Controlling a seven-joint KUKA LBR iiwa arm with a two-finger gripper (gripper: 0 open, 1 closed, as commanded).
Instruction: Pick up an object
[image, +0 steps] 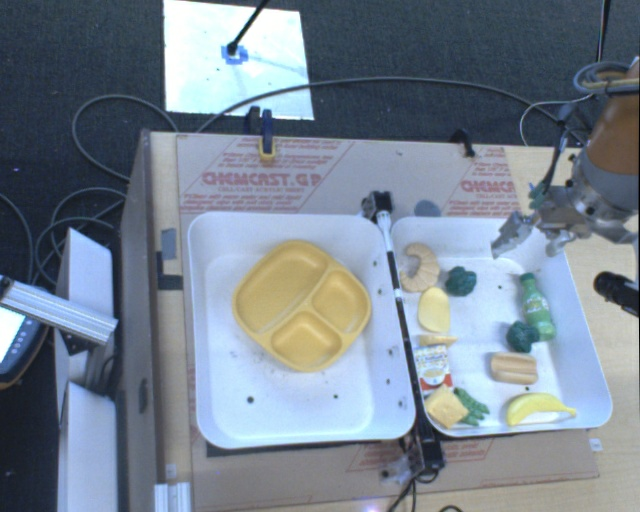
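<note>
The gripper (533, 235) hangs over the far edge of the right bin (590, 345), near its right corner, below the grey arm (610, 150) reaching in from the right. Its two fingers are spread apart with nothing between them. No object is picked up: the toy foods all lie in the right bin. A croissant (421, 266) sits far left, with a dark green broccoli piece (460, 281) just beside it. A green bottle (536, 305) lies nearest the gripper, with another broccoli piece (521, 336) touching its near end. A yellow chip-like slice (434, 310) lies left of centre, a small packet (432, 364) nearer. A hot dog bun (513, 368) and a banana (538, 408) lie near right. The left bin (220, 400) holds a yellow divided plate (302, 304).
</note>
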